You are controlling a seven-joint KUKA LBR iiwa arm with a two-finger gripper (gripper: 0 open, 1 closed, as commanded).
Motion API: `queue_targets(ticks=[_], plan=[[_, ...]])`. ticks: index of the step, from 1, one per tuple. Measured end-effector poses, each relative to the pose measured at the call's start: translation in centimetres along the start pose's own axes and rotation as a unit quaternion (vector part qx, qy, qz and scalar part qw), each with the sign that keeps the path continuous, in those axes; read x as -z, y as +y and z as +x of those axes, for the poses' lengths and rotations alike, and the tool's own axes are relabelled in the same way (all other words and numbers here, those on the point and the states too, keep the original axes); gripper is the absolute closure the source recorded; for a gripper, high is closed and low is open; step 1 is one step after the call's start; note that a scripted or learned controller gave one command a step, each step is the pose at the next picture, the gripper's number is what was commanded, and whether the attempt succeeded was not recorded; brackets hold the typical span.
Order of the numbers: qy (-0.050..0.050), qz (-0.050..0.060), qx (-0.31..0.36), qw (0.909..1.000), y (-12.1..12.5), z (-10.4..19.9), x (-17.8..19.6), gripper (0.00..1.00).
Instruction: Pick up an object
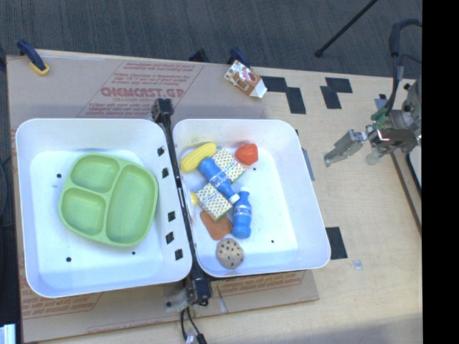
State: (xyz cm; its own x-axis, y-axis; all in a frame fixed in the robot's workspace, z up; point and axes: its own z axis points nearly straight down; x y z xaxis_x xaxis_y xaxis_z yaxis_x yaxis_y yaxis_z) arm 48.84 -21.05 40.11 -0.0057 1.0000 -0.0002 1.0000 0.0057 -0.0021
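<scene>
Hand: the grey two-finger hand [343, 149] hovers over the bare wooden desk [358, 213], fingers spread, pinching nothing.
Targets: well to the hand's left, in the right-hand shallow white bin [305, 213], lies a heap: yellow plastic banana [197, 156], blue bottle [242, 216], red tomato-like toy [247, 153], speckled brown cookie [229, 253].
Best pick: in my judgement, the cookie, lying apart from the heap.
Approach: travel left, descend straight, fingers straddling it.
Risk: the neighbouring bottle getting nudged.
</scene>
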Motion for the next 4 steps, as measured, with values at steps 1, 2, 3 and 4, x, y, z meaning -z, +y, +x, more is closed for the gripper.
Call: queue_targets(ticks=[1, 2, 3, 4], plan=[[-0.001, -0.002, 0.0, 1.0, -0.9, -0.1, 9.8, 0.0], [0.0, 0.0, 0.0, 1.0, -0.7, 0.0, 0.3, 0.0], [-0.001, -0.003, 0.0, 1.0, -1.2, -0.1, 10.4, 0.0], [0.0, 0.0, 0.0, 1.0, -1.2, 0.0, 0.3, 0.0]])
